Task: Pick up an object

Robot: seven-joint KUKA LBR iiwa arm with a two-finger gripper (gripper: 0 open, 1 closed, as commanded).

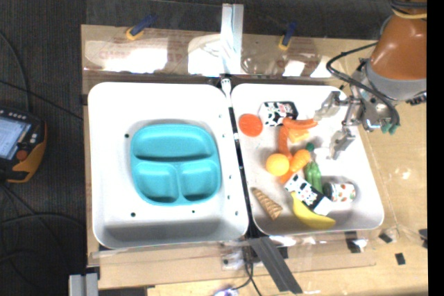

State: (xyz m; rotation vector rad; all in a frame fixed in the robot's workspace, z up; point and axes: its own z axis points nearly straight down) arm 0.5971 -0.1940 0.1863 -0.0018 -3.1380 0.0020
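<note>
Reaching in from the right, the grey arm with its orange band (402, 45) is holding the gripper (334, 123) over the far right part of the right bin (368, 190), and its two fingers (326, 106) are standing apart with nothing between them. The toys are lying in a loose cluster to the gripper's left and nearer side. An orange-red disc (250, 124) is sitting near the bin's far left wall, with a black-and-white cow-patterned block (277, 112) just beside it on the right. An orange carrot-like piece (293, 129) is lying just left of the fingers, apart from them. Nearer, a round orange fruit (277, 163) is resting against a smaller orange piece (300, 159), and a green vegetable (314, 173) is lying just right of those. A second cow-patterned block (302, 188) is touching a yellow banana (311, 216) at the near edge, a brown cone (267, 202) is lying to their left, and a small white cup with red marks (343, 191) is sitting to their right. In the left bin (111, 211), a turquoise divided tray (175, 161) is lying flat. A handheld controller (19, 143) is resting on the dark floor well to the left.
</note>
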